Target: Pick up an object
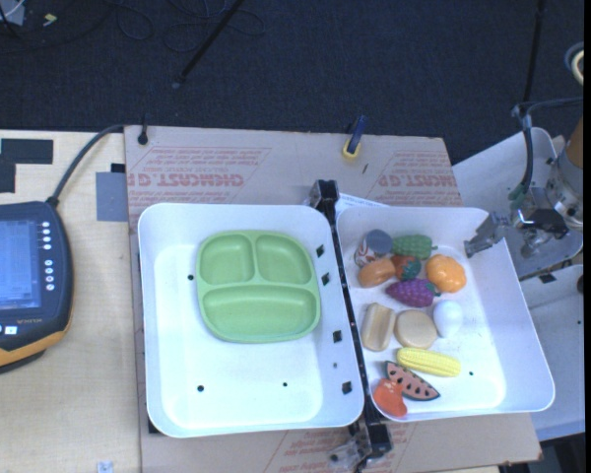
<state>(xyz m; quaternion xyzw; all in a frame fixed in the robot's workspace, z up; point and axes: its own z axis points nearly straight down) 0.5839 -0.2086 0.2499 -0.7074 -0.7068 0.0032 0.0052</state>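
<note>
Grey metal, that's my claw point(488, 233), hanging over the far right rim of the right bin point(517, 363). Can't tell if it's spread or pinched from this angle, too small and murky, but nothing sits in it. So the pick hasn't begun, I'd say.

Closest to me, just down-left, is the orange point(446, 272), with the grapes point(411, 291) touching it and the green veg point(412, 245) behind them. Past those, a grey lump point(378, 241) and something orange point(374, 272) that I can't identify. Toward the near side: egg point(447, 315), bun point(416, 328), bread point(376, 325), corn point(428, 363), watermelon point(410, 381).

Everything's bunched against the bin's left wall, well clear of my side, probably just dumped there. That crowding makes the middle stuff awkward; the orange is on the edge of the heap, so it looks like my easiest target.

Way off across the divider, the left bin point(177, 382) holds a green tray point(258, 286).
</note>
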